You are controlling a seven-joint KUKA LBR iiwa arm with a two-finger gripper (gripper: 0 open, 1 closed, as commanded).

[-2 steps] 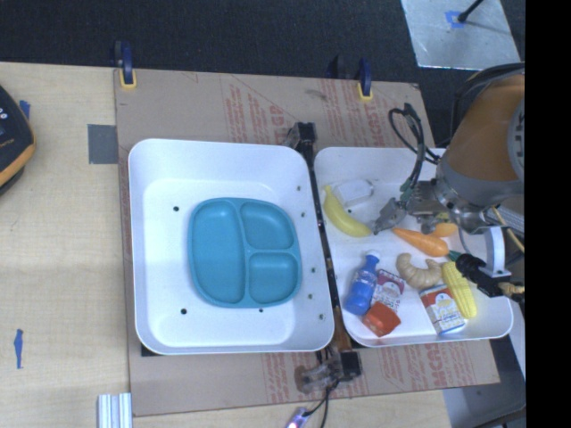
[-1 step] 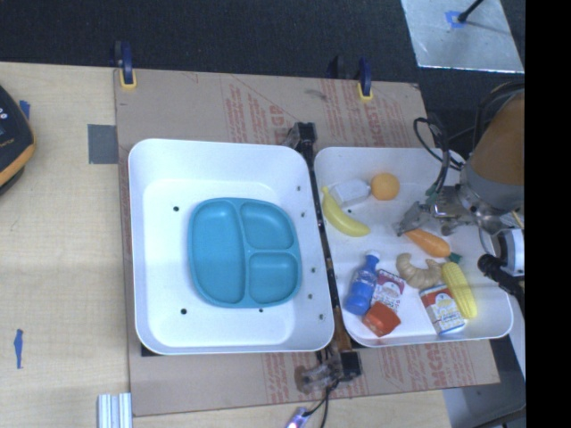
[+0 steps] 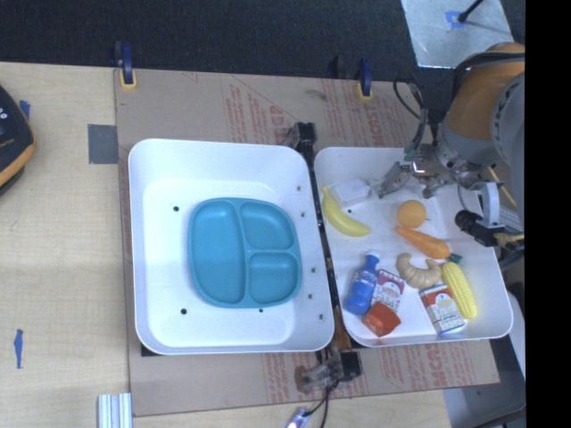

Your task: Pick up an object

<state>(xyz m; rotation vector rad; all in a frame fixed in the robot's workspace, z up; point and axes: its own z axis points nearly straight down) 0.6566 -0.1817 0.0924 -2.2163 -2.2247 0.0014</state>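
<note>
On the desk [image 3: 62, 239], the left bin [image 3: 152, 163] carries a blue plate [image 3: 244, 251] with three compartments, lying flat near the bin's middle. The right bin [image 3: 500, 315] sits just beside it, their inner edges nearly touching.

In the right bin, going left to right: a banana [image 3: 343, 218] lies near the left wall, tilted, with a small white block [image 3: 351, 191] just above it toward the far edge. A blue bottle [image 3: 362, 285] lies below the banana, toward the near edge, and a red block [image 3: 382, 319] rests by the bottle's lower end, touching a small pink-and-white packet [image 3: 390, 285]. An orange ball [image 3: 410, 213] sits in the middle of the bin toward the far side, with a carrot [image 3: 423, 242] lying slantwise just below it. A pale, curved piece [image 3: 417, 269] lies beneath the carrot. A small carton [image 3: 442, 311] lies near the near-right corner, beside a corn cob [image 3: 459, 290] that points toward the right wall.

The arm [image 3: 486, 96] reaches in over the bin's far-right corner. The tool [image 3: 412, 174] hangs above the far part of the right bin, just above the ball, with its fingers spread apart and nothing between them. No object is lifted; all lie on the bin floor.
</note>
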